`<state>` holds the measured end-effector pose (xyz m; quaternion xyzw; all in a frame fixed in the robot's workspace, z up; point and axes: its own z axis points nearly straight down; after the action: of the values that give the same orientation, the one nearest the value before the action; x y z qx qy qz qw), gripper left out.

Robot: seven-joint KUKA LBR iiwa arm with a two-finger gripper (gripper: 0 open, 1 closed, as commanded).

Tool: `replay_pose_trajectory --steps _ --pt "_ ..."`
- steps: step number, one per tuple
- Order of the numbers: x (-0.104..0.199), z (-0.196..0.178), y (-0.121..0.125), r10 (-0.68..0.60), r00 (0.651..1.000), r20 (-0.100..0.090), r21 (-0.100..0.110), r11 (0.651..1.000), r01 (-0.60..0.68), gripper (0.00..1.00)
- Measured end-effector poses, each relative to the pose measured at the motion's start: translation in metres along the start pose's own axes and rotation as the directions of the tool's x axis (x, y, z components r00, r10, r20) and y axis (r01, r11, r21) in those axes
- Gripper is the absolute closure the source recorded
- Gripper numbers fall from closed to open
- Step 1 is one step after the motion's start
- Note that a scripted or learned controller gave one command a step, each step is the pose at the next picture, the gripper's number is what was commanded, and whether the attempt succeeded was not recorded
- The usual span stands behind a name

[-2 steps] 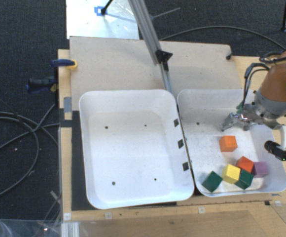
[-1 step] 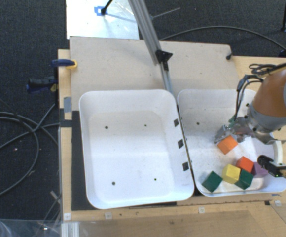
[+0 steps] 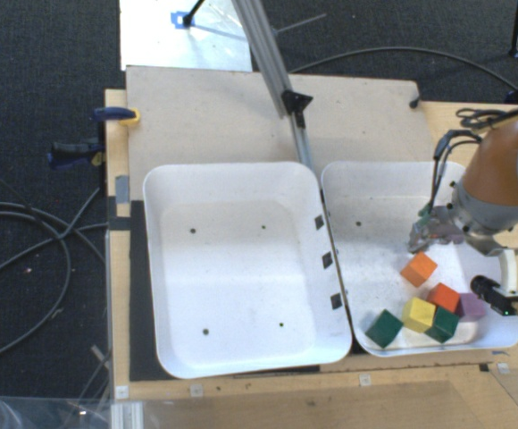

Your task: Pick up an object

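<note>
Several small blocks lie in the right bin (image 3: 366, 204) near its front right corner. An orange block (image 3: 419, 269) sits highest, with a red-orange block (image 3: 446, 298), a yellow block (image 3: 419, 314), two green blocks (image 3: 385, 328) (image 3: 443, 326) and a purple block (image 3: 472, 307) below it. My gripper (image 3: 430, 234) hangs low over the bin, just above and to the right of the orange block. The wrist hides its fingertips, and nothing shows between them.
The left bin (image 3: 241, 266) stands beside the right one, with black clips along the shared wall. A slanted metal pole (image 3: 268, 52) crosses the back board. Blue clamps (image 3: 89, 150) and cables lie left of the bench. The arm's orange band (image 3: 509, 164) fills the right side.
</note>
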<state>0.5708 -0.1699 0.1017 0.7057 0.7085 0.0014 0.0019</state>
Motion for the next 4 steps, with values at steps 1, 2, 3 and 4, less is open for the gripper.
replay_pose_trajectory --steps 1,2,3,4 --pt "0.000 0.000 0.000 0.000 1.000 0.000 0.000 1.000 0.000 0.00" --pt "0.019 0.012 -0.028 0.002 1.000 -0.001 0.007 1.000 -0.002 0.00" --pt "0.018 0.000 -0.026 0.001 1.000 0.000 0.000 1.000 -0.001 1.00" --pt "0.018 0.001 -0.026 0.000 1.000 -0.001 0.000 1.000 0.000 0.00"
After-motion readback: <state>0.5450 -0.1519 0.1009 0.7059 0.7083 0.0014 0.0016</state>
